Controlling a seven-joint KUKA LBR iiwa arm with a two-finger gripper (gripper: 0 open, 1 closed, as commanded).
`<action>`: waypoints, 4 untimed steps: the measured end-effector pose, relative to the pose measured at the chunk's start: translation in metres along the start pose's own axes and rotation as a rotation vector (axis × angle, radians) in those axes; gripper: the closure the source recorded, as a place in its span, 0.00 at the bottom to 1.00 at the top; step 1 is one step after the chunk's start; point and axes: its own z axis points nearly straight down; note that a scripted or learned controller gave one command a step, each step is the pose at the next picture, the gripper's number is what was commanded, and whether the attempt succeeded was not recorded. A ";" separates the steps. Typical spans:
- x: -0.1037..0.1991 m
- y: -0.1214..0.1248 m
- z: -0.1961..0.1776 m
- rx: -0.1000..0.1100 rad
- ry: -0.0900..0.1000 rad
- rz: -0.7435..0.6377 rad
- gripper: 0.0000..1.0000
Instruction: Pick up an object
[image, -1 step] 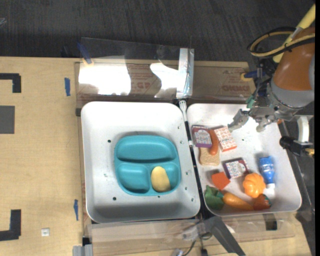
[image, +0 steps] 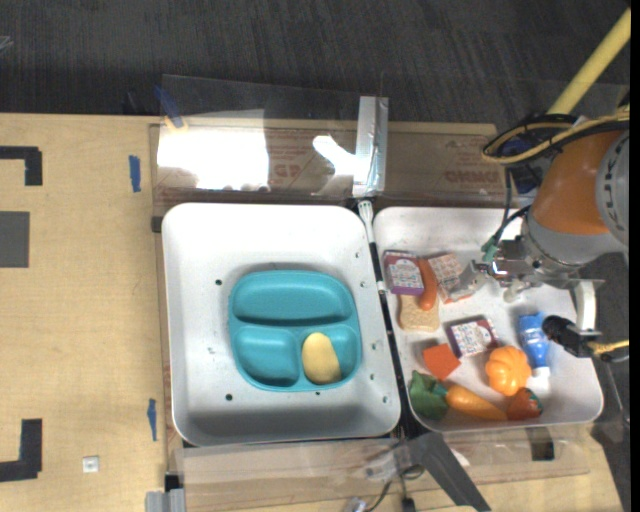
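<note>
The right bin (image: 590, 395) holds several toy foods. Among them are a purple-labelled packet (image: 404, 272), a pale bread slice (image: 420, 316), a second purple packet (image: 470, 336), an orange pumpkin (image: 507, 368), a blue bottle (image: 534, 340), a green pepper (image: 428, 395) and a carrot (image: 476, 403). My gripper (image: 498, 270) reaches in from the right over the upper part of this bin, just right of a crumpled pale wrapper (image: 452, 274). I see nothing held in it.
The left bin (image: 190, 300) carries a teal divided tray (image: 285, 300) with a yellow potato (image: 320, 357) in its lower right compartment. An orange block (image: 440, 360) and a red piece (image: 523, 404) also lie in the right bin. A ridge divides the two bins.
</note>
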 end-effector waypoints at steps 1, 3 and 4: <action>0.013 0.037 0.018 -0.022 -0.005 -0.065 0.00; 0.013 0.040 0.007 -0.030 -0.004 -0.064 0.00; 0.018 0.046 0.018 -0.022 -0.004 -0.082 0.00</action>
